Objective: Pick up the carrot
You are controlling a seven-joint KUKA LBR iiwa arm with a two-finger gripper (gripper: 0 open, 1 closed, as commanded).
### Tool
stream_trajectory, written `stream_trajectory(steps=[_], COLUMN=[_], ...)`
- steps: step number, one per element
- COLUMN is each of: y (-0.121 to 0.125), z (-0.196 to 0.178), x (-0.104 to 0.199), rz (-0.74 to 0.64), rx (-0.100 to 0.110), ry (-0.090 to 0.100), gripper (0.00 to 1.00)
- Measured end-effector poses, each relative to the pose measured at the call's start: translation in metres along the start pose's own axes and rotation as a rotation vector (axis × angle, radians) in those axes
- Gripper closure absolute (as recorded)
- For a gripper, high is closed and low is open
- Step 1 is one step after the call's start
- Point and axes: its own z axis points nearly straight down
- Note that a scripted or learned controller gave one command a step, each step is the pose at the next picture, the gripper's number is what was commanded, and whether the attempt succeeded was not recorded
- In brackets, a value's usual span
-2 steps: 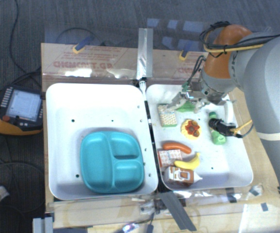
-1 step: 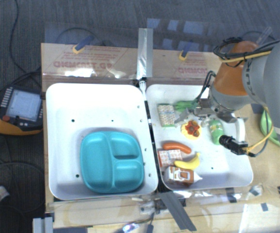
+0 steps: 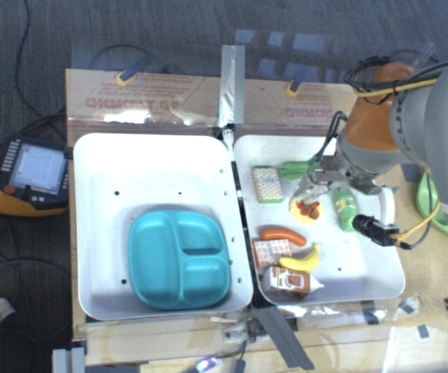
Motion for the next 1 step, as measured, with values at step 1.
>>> stream_trajectory(steps=[1], y=[-0.0086], z=[0.0097], x=[-0.0184], rz=[-0.06], rx=[-0.002], ry=[-0.003], gripper=[1.0])
